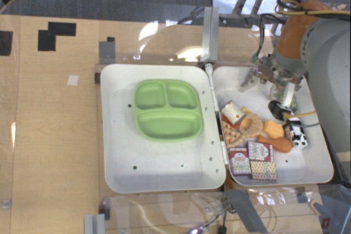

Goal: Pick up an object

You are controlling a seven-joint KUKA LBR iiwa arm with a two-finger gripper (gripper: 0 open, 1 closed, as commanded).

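My gripper point(268, 89) hangs over the far part of the right bin point(318, 172), below the orange-banded wrist. Its fingers stand apart, open, with nothing between them. Just in front of it lie the bin's objects: a small white cup with a red label point(232, 112), a round tan cookie point(252, 124), a waffle-like piece point(232, 133), an orange lump point(273, 129), an orange-red carrot shape point(277, 144), a black-and-white cow toy point(298, 137) and small patterned boxes point(239, 161) point(262, 152).
The left bin point(120, 172) holds a green divided plate point(167, 109) at its middle. A metal divider point(216, 118) separates the two bins. The arm's grey body covers the right bin's far right side.
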